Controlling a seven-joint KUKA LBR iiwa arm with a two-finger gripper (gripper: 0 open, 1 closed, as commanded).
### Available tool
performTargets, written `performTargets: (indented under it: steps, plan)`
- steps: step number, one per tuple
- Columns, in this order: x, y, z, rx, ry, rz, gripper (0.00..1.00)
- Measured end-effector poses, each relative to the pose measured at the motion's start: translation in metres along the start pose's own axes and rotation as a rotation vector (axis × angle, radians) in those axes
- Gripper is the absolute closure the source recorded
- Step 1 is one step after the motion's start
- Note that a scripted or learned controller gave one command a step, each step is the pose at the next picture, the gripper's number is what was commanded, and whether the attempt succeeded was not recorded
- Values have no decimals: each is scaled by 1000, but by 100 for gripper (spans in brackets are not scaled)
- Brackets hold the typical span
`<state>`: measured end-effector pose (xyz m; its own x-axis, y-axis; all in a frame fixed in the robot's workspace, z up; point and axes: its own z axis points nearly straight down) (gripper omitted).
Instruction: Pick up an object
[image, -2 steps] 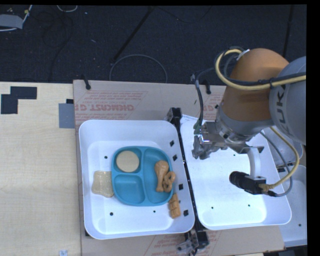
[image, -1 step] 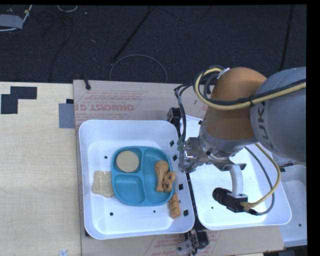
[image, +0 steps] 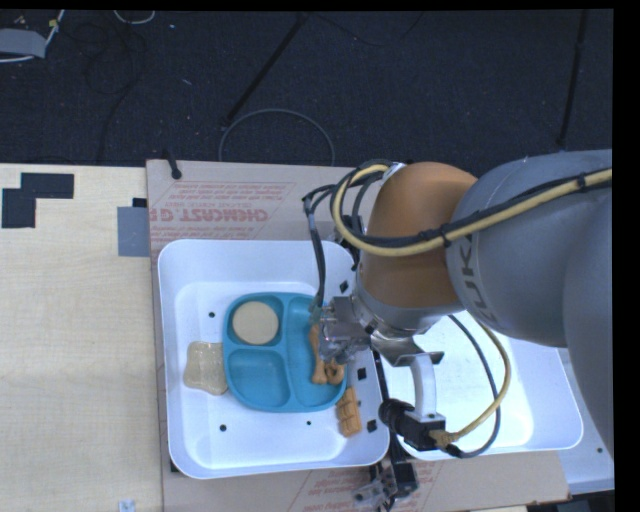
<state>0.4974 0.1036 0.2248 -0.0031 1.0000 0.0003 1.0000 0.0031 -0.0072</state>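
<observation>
Dark carpet lay behind the bench, where the gripper (image: 328, 345) hung mid-frame over the blue divided tray (image: 270, 375) in the left bin (image: 190, 262), its grasp indiscernible, the brown toy (image: 349, 412) just below it, lengthwise vertical.

Glossy plastic on pale wood-grain bench (image: 70, 330)

The shallow white plastic bin (image: 190, 265) shines smooth; the blue divided plastic tray (image: 268, 378) looks satin; the printed brown cardboard sheet (image: 220, 205) underneath is matt.

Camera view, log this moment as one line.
tool over blue plastic divided tray | tray in left white bin | pale sponge beside tray
</observation>
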Motion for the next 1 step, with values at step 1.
performTargets:
  steps: [1]
  plan:
    - [-2,1,-1,-2,-1,3,0]
